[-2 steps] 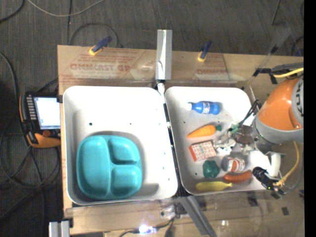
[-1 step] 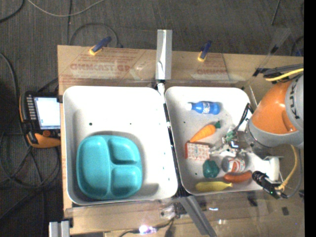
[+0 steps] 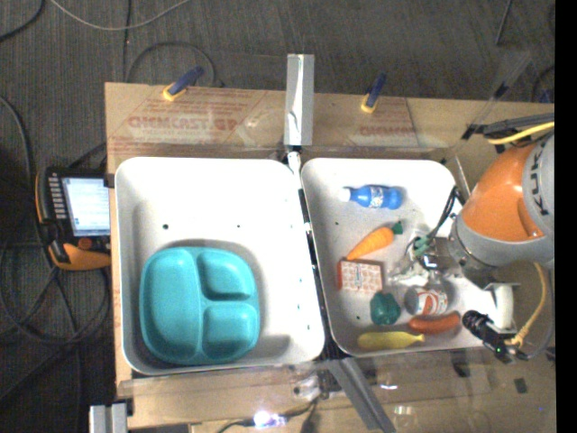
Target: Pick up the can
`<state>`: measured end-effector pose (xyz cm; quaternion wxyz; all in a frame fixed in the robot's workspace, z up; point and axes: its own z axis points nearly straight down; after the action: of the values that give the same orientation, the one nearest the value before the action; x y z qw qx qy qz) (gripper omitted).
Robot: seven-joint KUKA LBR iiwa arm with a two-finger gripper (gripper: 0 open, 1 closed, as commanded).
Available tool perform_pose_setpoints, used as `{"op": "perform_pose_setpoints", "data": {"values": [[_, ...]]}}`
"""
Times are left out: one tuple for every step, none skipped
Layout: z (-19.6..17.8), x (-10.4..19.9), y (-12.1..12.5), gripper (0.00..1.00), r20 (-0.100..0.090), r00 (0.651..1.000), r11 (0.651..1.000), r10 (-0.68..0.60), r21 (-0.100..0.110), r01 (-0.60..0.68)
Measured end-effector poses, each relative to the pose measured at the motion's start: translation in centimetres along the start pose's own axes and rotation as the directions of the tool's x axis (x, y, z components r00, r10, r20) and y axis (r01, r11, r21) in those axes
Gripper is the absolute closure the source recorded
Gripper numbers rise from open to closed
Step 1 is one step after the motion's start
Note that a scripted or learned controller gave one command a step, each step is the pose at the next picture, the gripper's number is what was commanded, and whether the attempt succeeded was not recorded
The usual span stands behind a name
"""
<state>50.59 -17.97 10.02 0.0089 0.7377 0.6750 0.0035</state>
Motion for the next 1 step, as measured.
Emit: {"op": "perform_pose_setpoints", "data": {"values": [[-0.01, -0.01, 0.0, 0.0, 0.0, 1.0, 1.0, 0.0, 0.0, 0.0]]}}
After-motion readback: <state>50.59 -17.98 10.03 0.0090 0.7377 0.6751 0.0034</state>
